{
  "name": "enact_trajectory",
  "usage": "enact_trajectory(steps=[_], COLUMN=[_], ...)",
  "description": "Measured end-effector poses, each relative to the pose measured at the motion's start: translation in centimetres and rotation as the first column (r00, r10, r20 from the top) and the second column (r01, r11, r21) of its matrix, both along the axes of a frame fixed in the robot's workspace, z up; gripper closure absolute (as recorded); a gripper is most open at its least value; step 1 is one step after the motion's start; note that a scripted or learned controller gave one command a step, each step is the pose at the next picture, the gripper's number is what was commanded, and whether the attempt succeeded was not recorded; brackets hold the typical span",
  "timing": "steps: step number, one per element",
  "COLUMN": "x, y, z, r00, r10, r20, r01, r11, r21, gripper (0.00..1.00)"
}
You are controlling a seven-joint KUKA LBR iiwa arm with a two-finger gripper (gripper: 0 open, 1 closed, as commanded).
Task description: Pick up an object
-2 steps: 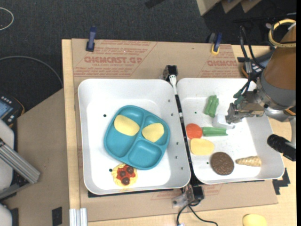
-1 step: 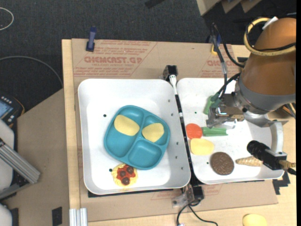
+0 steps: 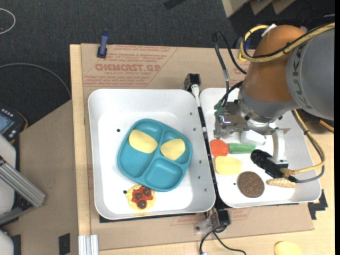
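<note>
right bin (image 3: 234,194): claw (image 3: 229,125) low over its left part, whether clenched or released cannot be told. carrot (image 3: 219,147) just beside claw; yellow piece (image 3: 228,166) and brown disc (image 3: 250,184) near. left bin (image 3: 106,116): blue plate (image 3: 151,169), well apart.

Prob. a robotics lab: industrial arm (image 3: 297,62) over cardboard-topped bench (image 3: 133,65), alu framing (image 3: 21,187), dark carpet floor (image 3: 53,15).

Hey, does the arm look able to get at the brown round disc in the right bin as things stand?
Probably yes. The brown disc lies flat and uncovered near the front edge of the right bin, apart from the yellow piece beside it, and the arm hangs over that same bin.
</note>
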State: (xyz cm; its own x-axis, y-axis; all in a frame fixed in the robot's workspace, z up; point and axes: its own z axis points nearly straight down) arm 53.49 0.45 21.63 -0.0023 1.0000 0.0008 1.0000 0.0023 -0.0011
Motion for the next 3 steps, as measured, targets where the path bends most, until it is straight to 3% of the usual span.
enact_trajectory(steps=[1, 2, 3], x=[-2.0, -4.4, -3.1], y=[12.9, 5.1, 0.7], z=[9.3, 15.5, 7.3], r00=[1.0, 1.0, 1.0], r10=[0.007, -0.009, -0.006], r20=[0.01, 0.009, -0.005], r01=[-0.007, 0.009, 0.006], r11=[1.0, 1.0, 1.0], r21=[0.003, -0.001, -0.001], gripper=[1.0, 1.0, 1.0])
